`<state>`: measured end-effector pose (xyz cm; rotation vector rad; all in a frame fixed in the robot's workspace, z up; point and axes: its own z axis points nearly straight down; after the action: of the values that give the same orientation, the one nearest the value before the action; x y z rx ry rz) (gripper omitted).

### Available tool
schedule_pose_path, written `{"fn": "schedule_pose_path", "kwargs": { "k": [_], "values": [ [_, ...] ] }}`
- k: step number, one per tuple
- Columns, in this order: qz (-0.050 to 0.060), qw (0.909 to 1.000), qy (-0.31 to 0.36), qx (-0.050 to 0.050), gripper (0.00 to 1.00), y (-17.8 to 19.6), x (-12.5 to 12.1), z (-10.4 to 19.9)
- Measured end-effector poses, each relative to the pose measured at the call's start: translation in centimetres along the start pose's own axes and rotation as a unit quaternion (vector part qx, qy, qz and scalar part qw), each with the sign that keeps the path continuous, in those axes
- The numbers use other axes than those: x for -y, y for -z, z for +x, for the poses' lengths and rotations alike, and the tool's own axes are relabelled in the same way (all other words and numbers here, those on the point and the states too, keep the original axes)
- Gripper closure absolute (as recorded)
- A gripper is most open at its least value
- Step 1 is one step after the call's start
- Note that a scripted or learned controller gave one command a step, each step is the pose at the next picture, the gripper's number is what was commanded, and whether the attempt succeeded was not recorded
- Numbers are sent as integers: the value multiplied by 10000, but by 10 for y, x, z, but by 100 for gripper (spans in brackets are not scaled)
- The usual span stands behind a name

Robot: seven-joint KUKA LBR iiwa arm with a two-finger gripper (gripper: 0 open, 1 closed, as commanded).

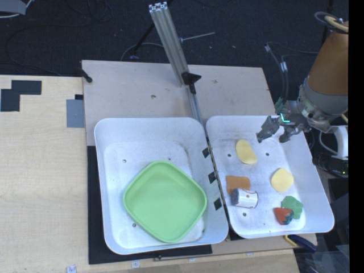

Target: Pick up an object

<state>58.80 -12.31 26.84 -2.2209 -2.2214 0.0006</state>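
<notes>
Your hand point(277, 131) hovers spread and empty at the right bin's point(318, 220) top, so lower it straight over the nearest yellow piece point(245, 152), then close squarely across it.

Counter point(45, 169): light wood, with a few dark squares near its left edge.
Board point(170, 90): pale tan, lying under both bins.
Metal bar point(170, 38): grey, leaning from the top down toward the gap between the bins.
Cables point(68, 10): thin and dark, on the black floor behind the board.
</notes>
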Motion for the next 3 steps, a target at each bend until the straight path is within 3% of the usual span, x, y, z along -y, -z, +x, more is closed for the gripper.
{"fn": "schedule_pose_path", "kwargs": {
  "k": [1,3],
  "values": [
    [0,10000,0,0,0,0,0,0],
    [20,10000,-2,-3,0,-107,0,12]
  ]
}}
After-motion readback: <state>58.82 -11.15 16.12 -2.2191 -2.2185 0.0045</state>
